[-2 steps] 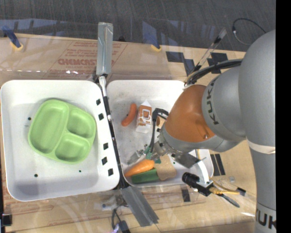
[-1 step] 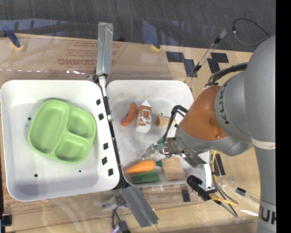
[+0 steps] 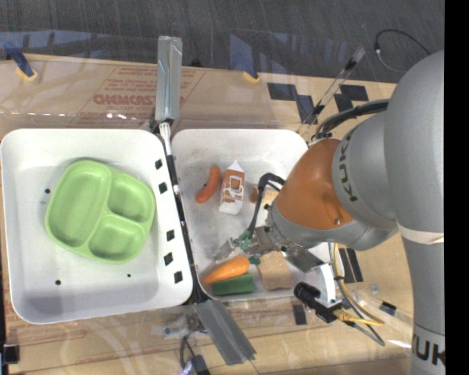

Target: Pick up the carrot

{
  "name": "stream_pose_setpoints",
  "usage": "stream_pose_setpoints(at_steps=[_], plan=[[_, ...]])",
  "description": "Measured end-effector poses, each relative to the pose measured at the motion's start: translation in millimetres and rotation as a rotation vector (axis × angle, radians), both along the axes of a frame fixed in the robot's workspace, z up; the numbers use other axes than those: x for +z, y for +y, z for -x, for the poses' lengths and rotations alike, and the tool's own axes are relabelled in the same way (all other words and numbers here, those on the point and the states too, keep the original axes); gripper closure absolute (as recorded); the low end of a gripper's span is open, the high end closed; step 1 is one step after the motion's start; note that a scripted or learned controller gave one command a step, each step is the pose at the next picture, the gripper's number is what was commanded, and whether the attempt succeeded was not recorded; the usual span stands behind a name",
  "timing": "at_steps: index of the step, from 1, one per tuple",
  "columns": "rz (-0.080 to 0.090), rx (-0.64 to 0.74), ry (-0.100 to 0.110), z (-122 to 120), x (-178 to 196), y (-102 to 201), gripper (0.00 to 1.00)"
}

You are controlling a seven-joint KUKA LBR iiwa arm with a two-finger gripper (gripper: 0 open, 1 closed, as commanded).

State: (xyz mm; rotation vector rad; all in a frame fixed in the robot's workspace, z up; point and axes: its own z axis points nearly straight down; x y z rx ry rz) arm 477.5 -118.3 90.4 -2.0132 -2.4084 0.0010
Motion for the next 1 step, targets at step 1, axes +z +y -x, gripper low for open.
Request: stream_pose_setpoints(at_steps=[1], plan=[[-0.001, 0.105, 0.003, 0.4, -0.2, 7.5, 0.00]])
